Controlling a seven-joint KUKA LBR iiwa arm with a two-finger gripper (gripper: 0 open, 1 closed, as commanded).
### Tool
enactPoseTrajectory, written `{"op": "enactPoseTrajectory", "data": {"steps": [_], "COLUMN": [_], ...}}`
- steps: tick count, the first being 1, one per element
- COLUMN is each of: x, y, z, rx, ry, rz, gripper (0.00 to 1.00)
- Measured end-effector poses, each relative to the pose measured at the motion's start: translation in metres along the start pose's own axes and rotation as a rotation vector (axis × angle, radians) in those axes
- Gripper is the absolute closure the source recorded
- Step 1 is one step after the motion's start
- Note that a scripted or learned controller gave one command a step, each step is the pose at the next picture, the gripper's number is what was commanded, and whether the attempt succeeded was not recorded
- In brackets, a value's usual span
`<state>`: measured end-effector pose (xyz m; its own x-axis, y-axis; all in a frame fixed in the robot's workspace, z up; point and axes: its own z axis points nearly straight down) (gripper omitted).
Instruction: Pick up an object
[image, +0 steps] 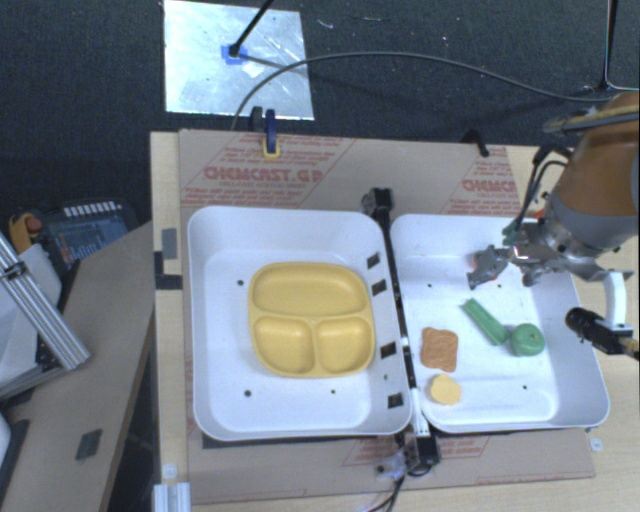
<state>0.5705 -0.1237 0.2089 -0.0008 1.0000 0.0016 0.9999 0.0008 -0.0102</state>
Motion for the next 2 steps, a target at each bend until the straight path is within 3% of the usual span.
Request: {"op": "enactPoseTrajectory", "data": {"steps": [1,2], "x": [0.0,0.005], "y": [0.003,0.002], "z": [-0.006,0.056], "rx": [-0.012,-0.006], "ry": [-0.002,-0.001], "rz": [-0.002,-0.001], "gripper": [0.0,0.0]}}
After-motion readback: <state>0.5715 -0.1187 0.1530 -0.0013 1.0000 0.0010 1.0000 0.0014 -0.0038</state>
